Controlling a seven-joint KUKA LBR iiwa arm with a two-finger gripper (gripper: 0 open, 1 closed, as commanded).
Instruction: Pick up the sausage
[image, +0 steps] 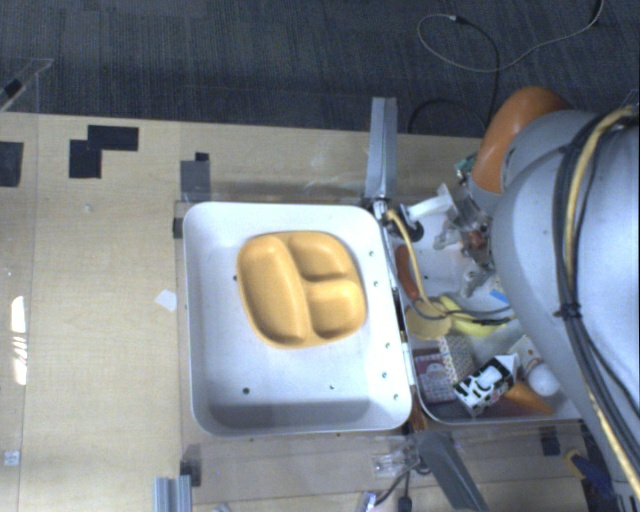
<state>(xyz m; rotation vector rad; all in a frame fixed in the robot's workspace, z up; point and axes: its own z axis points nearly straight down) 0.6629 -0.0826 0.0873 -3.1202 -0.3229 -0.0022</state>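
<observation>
Locate the sausage (402, 268) first: a reddish-brown link lying lengthwise in the right bin (432, 408), tight against that bin's left wall and next to the divider between the two bins. Because it hugs the wall, you should expect little clearance for a finger on that side. Just below it lie a banana (462, 320), a patterned packet (440, 368) and a black-and-white item (484, 384); this clutter crowds the sausage's lower end.

The left bin (210, 330) holds a yellow divided tray (300, 288), resting near its centre and well apart from the sausage.

The arm (570, 300) enters from the right and covers much of the right bin, its orange band (500, 135) at the upper end. The gripper (470, 238) sits over the upper part of the right bin, near the sausage but to its right. You cannot tell from this view how the gripper is set. Nothing is seen held in it.
</observation>
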